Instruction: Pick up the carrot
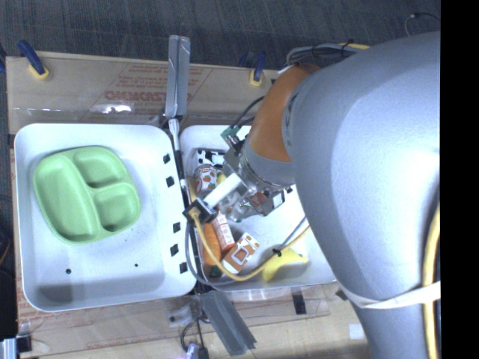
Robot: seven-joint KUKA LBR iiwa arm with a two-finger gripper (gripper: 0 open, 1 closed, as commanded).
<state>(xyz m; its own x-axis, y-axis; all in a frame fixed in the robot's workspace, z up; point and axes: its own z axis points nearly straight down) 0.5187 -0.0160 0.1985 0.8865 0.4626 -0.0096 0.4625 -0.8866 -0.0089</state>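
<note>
Blue clamp [33, 60]: at the far left corner of the surface [90, 88], gripping its edge.
Surface: brown board with red print, carrying both bins side by side.
Left bin [45, 275]: shallow and white, with a few small dark specks on its floor toward the near side.
Green tray [86, 193]: lies in the far left part of the left bin; pale green, with three compartments, tilted a little against the bin's edges.
Divider: a grey bar [178, 73] runs down from the far edge to where the two bins meet; black-and-white markers sit along the shared rim.
Right bin [196, 137]: white, largely covered by the arm; its far left corner and near rim are visible.
Carrot [210, 238]: orange, lying in the left part of the right bin, close to the shared rim and just below the pincer; partly covered by a small carton.
Small carton [241, 250]: white and orange, just right of the carrot, touching it.
Yellow item [284, 264]: banana-like, near the bin's front rim, right of the carton.
Pincer [224, 200]: low inside the right bin, right above the carrot; whether its fingers are wide or narrow I cannot tell, as cables and wrist parts clutter the spot.
Arm [374, 170]: big grey body with an orange band, reaching in from the right across the right bin.
</note>
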